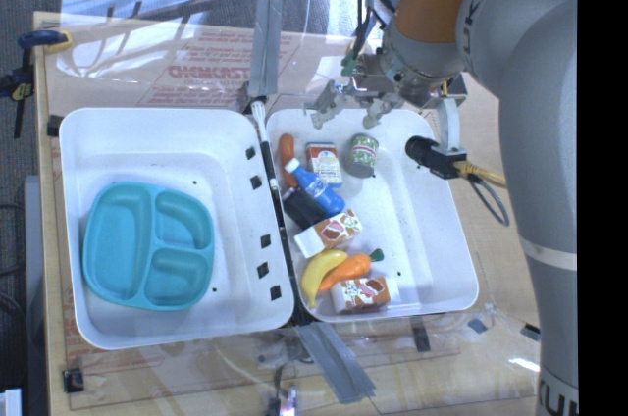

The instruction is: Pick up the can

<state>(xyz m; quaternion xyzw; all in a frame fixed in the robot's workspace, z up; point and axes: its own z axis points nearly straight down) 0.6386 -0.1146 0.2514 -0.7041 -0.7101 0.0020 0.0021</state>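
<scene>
Two white bins sat side by side: left bin [78,149] carried a teal divided tray [147,245], right bin [432,247] carried the clutter. Arm [530,110] came in from the right, gripper [346,114] hovering over the right bin's far edge, fingers spread, nothing between them. Can [363,154] sat in the right bin's far part, just below the gripper, beside a small carton [324,162]. Blue bottle [316,190], banana [320,273] and carrot [347,270] lay along the divider side.
</scene>
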